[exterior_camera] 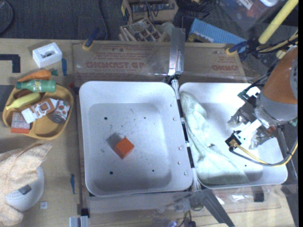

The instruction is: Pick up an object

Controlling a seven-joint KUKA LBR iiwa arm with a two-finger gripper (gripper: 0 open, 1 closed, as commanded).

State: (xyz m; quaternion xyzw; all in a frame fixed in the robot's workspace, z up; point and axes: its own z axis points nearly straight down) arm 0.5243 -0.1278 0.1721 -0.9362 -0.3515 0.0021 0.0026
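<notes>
An orange cube [125, 147] lies in the left white bin [94, 103], a little left of its middle, next to a grey shadow. A crumpled white cloth [198, 126] lies along the left side of the right bin [222, 90]. My gripper [241, 131] hangs over the right half of the right bin, to the right of the cloth and apart from it. Its grey wrist with the orange band [283, 84] rises behind it. Nothing is seen held in it.
A yellow bowl [57, 129] with toy food and packets stands left of the bins. A white box [47, 55] and a beige cloth [21, 167] lie on the bench there too. A yellow cable [265, 162] loops from the gripper across the right bin.
</notes>
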